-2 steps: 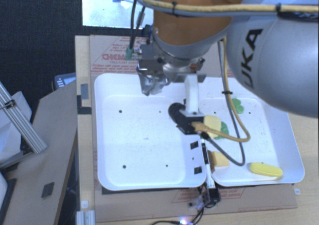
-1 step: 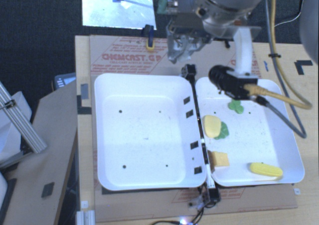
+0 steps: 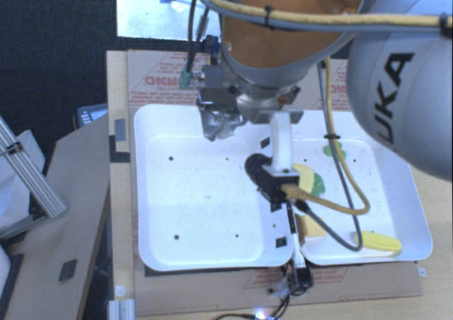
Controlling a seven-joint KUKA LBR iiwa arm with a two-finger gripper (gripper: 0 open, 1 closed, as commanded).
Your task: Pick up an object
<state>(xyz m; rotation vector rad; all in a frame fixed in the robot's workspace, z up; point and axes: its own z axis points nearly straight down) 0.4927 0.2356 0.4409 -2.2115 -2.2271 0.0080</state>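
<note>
My gripper (image 3: 218,126) hangs over the far edge of the left bin (image 3: 163,241), near its back wall, with nothing visible in it. The arm's orange band and grey body cover much of the right bin (image 3: 403,198). In the right bin I see a small green piece (image 3: 333,149) at the back. A yellow and green object (image 3: 311,181) lies near the divider. A tan block (image 3: 311,229) and a yellow oblong object (image 3: 379,242) rest toward the front.
The two white bins sit side by side on a cardboard sheet (image 3: 159,74). Small dark specks (image 3: 171,158) dot the left bin's floor. A yellow cable (image 3: 340,205) loops over the right bin. A metal rail (image 3: 28,177) lies off the bench at left.
</note>
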